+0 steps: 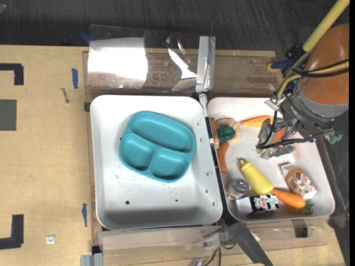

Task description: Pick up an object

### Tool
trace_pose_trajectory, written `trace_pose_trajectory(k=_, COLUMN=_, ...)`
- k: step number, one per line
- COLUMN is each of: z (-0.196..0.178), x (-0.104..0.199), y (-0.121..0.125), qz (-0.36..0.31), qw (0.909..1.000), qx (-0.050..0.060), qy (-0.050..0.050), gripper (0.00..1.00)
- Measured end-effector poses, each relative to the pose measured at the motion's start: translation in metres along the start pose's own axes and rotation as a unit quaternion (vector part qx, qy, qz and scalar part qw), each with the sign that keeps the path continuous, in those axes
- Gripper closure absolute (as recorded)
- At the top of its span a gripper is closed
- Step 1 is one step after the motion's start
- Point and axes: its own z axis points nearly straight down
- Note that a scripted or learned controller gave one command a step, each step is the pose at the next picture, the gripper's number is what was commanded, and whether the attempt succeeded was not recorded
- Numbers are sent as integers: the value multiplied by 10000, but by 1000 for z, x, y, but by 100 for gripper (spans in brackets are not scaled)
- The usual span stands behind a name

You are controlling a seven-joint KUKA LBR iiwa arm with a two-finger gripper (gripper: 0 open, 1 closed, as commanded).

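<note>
The gripper (272,140) hangs over the right bin (324,206) near its far edge, finger state unreadable in the clutter, while the yellow bottle (254,177) lies toward the bin's near-left corner, apparently angled from far-left to near-right.

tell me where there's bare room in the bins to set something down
Left bin: bare floor all around the teal divided plate, widest below it. Right bin: crowded by the yellow bottle, carrots and gripper.
</note>
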Motion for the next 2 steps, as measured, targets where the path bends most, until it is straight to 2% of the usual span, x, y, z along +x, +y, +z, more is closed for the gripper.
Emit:
trace_pose_trajectory(k=1, z=-13, x=-80, y=7, qz=662, qw=9978, qx=-24, qy=13, gripper=100)
trace_pose_trajectory(k=2, z=-7, x=-79, y=15, qz=156, qw=9999, qx=-30, qy=38, gripper=100)
